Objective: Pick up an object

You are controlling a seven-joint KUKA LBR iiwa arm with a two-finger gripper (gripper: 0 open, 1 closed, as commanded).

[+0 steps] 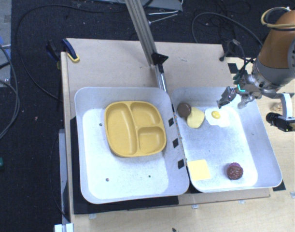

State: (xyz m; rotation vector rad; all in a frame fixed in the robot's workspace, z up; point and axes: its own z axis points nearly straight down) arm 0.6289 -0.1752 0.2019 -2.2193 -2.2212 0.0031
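- You are looking down on a pale wooden bench (113, 64) that stands on a dark floor strewn with black cables (26, 71).
- Two shallow white bins sit side by side on it: the left bin (89, 178) and the right bin (263, 153), their inner edges touching along the middle.
- A grey metal pole (140, 21) slants down from the top of the view and ends at a black clamp near the far edge where the bins meet.
- In the left bin you have a yellow divided tray (135, 128) with three compartments, lying flat toward the far half of the bin.
- In the right bin, along the far side, a brown round piece (184, 109) lies just beside a pale yellow lump (195, 118), and next to that a toy fried egg (217, 117), white with a yellow yolk.
- On the near side of that bin a flat yellow square (199, 169) lies close to the left wall, with a dark red ball (234, 171) well apart to its right.
- The arm (277, 47) comes in from the right, its orange band above the grey wrist, angled down and to the left.
- The gripper (228, 98) hangs over the far right corner of the right bin, just above and beside the fried egg.
- You cannot tell how its tip is set, and nothing is seen caught in it.
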